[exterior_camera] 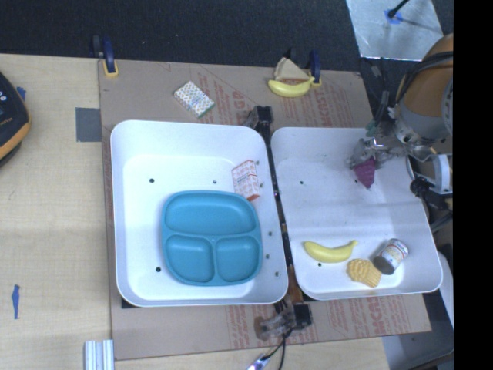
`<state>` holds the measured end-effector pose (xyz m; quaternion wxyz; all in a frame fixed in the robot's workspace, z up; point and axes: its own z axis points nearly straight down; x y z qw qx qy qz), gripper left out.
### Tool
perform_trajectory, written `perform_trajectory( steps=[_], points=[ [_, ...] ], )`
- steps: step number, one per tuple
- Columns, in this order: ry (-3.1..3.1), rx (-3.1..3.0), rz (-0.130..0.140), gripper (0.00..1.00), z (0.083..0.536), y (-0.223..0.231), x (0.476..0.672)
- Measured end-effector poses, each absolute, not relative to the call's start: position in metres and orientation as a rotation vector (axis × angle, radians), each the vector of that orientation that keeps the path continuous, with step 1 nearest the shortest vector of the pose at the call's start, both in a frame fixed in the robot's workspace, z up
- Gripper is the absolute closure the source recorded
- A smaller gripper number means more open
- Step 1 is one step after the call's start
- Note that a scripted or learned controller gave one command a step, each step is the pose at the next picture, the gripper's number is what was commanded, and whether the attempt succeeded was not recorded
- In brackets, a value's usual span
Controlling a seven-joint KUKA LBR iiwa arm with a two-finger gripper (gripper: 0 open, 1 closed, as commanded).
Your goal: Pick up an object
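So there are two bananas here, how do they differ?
The banana in the right bin lies inside the bin, near a biscuit-like piece and a small can. The banana above the bins lies outside them on the brown board, against a sandwich-like piece. Both are yellow and curve upward at the ends.

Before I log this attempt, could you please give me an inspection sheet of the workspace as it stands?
Surface: left bin and right bin side by side on cardboard over a wooden bench.
Job's things: right bin holds a banana, a yellow biscuit-like piece, a small can and a purple object.
Clutter: blue divided tray and a red-and-white packet in the left bin; second banana and a patterned packet on the cardboard.
Grippers: pincer over the purple object; grasp unclear.
Cables: wires at the front edge.
Surroundings: dark floor.
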<state>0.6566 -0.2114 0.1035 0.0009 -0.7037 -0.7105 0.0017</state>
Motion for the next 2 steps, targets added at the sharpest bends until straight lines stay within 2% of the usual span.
perform_trajectory(
  steps=[1,2],
  points=[
    [-2.226,-2.213,0.004,1.00,0.134,-0.146,0.657],
    [-2.227,-2.212,0.005,1.00,0.193,-0.087,0.616]
  ],
)
